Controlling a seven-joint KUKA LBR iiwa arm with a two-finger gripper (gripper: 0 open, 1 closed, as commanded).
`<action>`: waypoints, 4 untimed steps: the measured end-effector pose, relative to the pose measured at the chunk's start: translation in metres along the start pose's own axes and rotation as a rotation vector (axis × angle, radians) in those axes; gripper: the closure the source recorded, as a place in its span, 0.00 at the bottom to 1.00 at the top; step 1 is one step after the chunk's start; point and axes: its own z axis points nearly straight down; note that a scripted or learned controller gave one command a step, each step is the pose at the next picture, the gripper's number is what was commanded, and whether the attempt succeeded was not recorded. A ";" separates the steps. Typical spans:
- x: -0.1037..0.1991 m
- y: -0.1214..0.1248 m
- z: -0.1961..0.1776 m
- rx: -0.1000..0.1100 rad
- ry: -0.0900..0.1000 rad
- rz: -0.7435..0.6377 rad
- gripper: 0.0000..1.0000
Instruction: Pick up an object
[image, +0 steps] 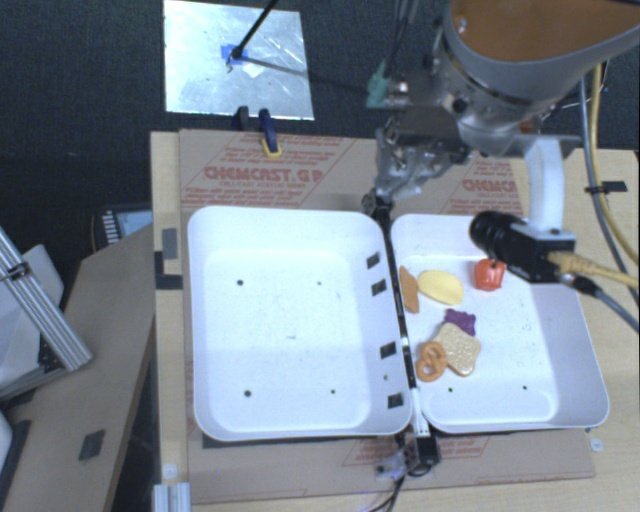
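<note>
The right bin (560, 400) holds several small toy foods. A yellow oval piece (441, 287) lies beside a thin orange strip (408, 290) near the divider. Towards the bin's back sits a red piece (488, 274). A purple piece (460, 321), a beige bread slice (461, 351) and an orange pretzel (431, 362) cluster close together lower down. My gripper (381, 203) hangs from the grey arm above the back edge where the two bins meet, apart from all the objects.
The left bin (285, 320) lies beside the right one. A black cylinder (512, 246) on a white bracket juts over the right bin's back, next to the red piece. Cables run along the right side. A foil sheet (238, 58) lies beyond the bench.
</note>
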 end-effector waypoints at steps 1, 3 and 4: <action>0.072 -0.006 0.010 0.017 -0.004 -0.005 1.00; 0.068 -0.004 -0.002 0.014 -0.004 -0.001 1.00; 0.065 -0.002 0.215 0.033 -0.015 0.006 1.00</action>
